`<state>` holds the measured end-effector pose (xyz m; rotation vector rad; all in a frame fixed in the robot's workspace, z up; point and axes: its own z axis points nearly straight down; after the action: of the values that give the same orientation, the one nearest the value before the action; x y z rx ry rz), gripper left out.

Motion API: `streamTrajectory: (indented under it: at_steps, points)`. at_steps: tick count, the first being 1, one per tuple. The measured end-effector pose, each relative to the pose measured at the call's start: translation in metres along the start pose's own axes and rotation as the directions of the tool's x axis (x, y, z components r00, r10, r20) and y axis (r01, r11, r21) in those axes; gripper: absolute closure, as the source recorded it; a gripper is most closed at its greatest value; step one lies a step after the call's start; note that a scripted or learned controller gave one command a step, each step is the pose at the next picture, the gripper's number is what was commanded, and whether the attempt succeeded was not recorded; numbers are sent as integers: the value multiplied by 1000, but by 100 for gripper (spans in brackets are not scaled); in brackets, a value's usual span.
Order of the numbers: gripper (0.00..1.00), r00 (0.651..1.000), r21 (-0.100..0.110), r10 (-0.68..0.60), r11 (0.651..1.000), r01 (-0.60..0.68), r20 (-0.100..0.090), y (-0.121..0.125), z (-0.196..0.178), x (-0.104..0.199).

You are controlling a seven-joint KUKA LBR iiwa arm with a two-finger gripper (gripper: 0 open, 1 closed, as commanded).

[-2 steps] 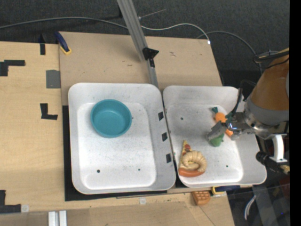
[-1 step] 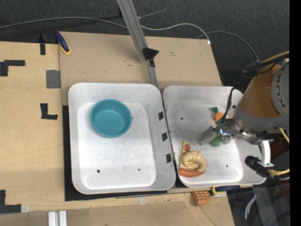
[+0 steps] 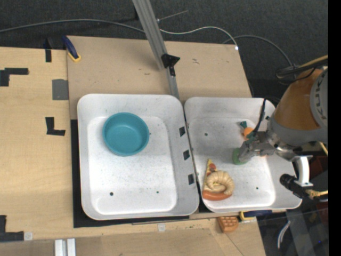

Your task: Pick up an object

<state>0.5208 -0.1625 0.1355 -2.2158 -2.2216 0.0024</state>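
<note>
My gripper (image 3: pixel 246 152) reaches into the right bin (image 3: pixel 224 113) from the right, low over its floor. A small green object (image 3: pixel 237 157) lies right at the fingertips, partly hidden by them. Just above sits a small orange and teal object (image 3: pixel 245 128). A curled tan toy on a red and yellow base (image 3: pixel 218 184) lies at the bin's front left. In the left bin (image 3: pixel 133 196) rests a teal bowl (image 3: pixel 126 134).
A grey metal pole (image 3: pixel 154 33) slants across the bench behind the bins. Black clips (image 3: pixel 185 154) line the seam between the bins. A small orange block (image 3: pixel 228 223) sits on the bench in front of the right bin.
</note>
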Motion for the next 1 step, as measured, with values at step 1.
streamTrajectory:
  at_steps: [1]
  points:
    - [100,1000,-8,2,1000,-2,3,6,-52,-9]
